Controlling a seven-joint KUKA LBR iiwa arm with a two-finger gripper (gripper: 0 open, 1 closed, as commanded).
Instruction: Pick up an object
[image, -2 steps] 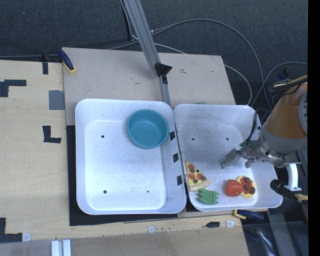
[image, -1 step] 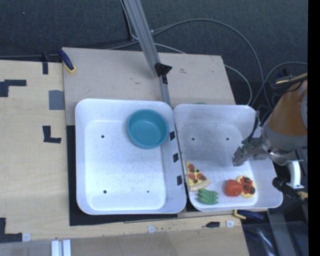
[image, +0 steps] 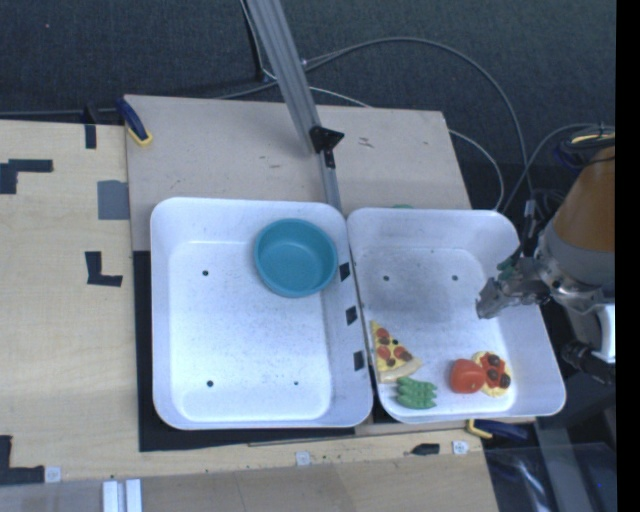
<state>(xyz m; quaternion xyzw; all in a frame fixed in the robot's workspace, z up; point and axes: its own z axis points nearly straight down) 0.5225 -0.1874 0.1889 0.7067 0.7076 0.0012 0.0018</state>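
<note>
We see 2 white bins side by side on the bench. In the left bin (image: 190, 400) there is 1 thing, a blue bowl (image: 295, 257), standing upright near the far right corner, close to the wall between the bins.

The right bin (image: 535, 395) holds the small toys. A pizza slice (image: 390, 353) lies against the left wall, a green piece (image: 416, 393) just beside it at the near edge, and a red tomato (image: 466, 375) touches a small round pizza (image: 493, 371) further right. All 4 sit along the near side, perhaps because the bin floor slopes a little toward its walls.

The gripper (image: 492, 302) is over the right part of the right bin, above the tomato and apart from it. Nothing is between its tips, but we cannot tell if it is open or closed, because the dark metal parts merge together.

We judge that the pick is not yet done. The tomato and the round pizza are the nearest candidates. Because they touch, a descent may push 1 aside.
</note>
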